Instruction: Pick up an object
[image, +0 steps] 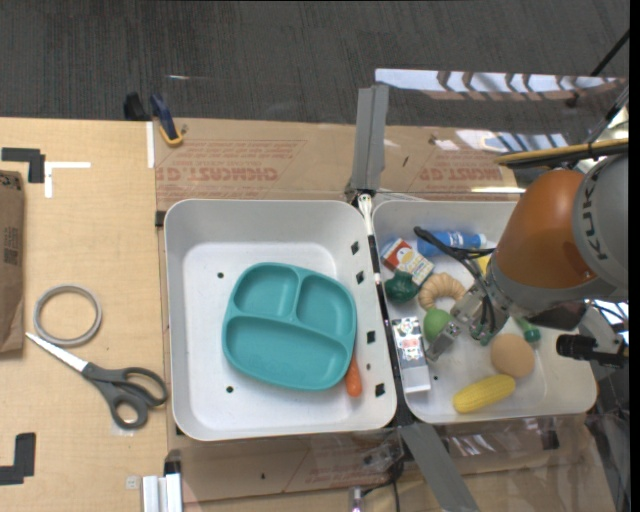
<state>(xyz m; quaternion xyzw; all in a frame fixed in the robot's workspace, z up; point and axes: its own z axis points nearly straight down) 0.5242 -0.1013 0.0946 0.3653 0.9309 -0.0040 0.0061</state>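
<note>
Gripper (452, 333) beside green ball (437, 322)

The gripper (462, 328) is hanging low in the right bin (560, 400), just beside a green ball (436, 322), while a teal divided plate (290, 326) is lying in the left bin (200, 300) and scissors (110, 382) are resting near the tabletop's (80, 230) left edge

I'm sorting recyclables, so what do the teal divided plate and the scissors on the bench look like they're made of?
The teal plate looks like moulded plastic: uniform colour, soft matte sheen, rounded compartment ridges. The scissors seem to have bright, reflective metal blades and dark grey handles, probably plastic, though that is less certain.
</note>
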